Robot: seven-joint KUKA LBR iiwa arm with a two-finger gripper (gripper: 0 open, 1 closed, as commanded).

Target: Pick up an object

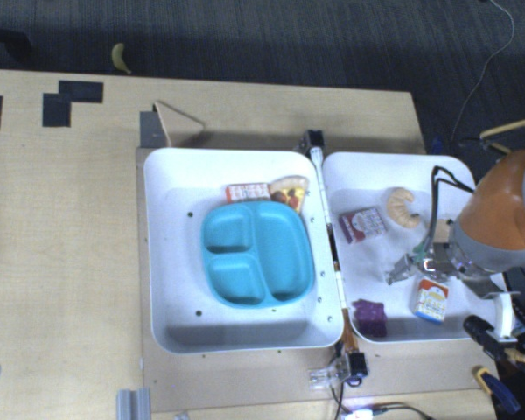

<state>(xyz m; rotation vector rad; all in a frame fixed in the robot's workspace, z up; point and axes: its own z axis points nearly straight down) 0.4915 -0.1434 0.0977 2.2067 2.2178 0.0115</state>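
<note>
Two white bins are sitting side by side on the bench, and the arm is reaching over the right bin (472, 175) from the right. Its gripper (417, 267) is hanging low over the bin floor with the jaws spread and nothing between them. Just beside it, toward the near wall, a small carton (431, 302) is lying flat; I take that for the likeliest target. It looks light and stiff-sided, probably a little crushable, so a pinch across its narrow sides seems best. A dark red packet (362, 224) and a pale ring-shaped pastry (402, 208) are lying farther back, and a purple block (370, 317) is sitting in the near corner. The left bin (171, 234) is holding a blue divided tray (255, 254).
</note>
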